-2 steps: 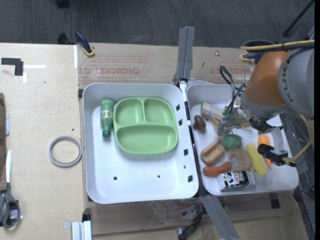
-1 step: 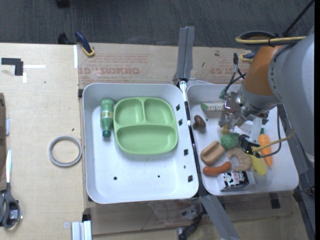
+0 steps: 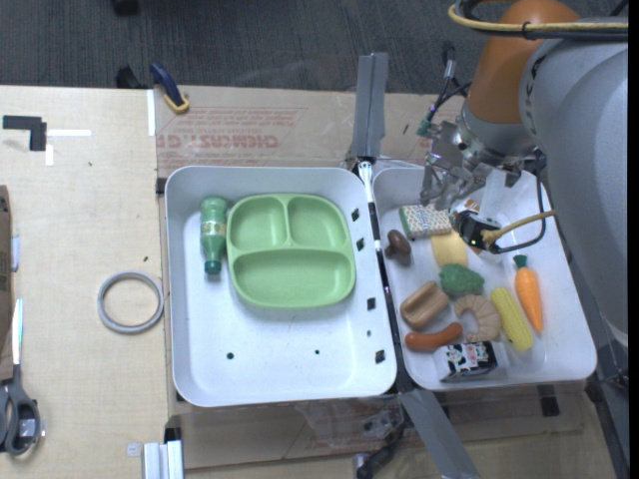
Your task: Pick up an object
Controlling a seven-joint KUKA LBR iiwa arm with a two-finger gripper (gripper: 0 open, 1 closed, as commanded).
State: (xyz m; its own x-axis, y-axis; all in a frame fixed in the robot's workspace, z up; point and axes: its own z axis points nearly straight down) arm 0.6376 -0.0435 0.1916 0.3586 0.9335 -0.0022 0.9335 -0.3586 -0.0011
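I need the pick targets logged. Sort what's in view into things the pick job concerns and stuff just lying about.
Job:
gripper over the right bin
sponge
carrot
corn
broccoli
hot dog bun
sausage
green bottle
green divided plate

Lying about:
tape roll
scissors
blue clamp

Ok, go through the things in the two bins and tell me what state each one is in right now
Green bottle: lying flat in the left bin, beside the tray.
Green divided tray: right side up, nothing in its compartments.
Carrot: lying flat in the right bin.
Corn cob: lying flat, next to the carrot.
Hot dog: lying in the right bin.
Sausage: lying flat near the front wall.
Gripper: hanging over the right bin's far end.
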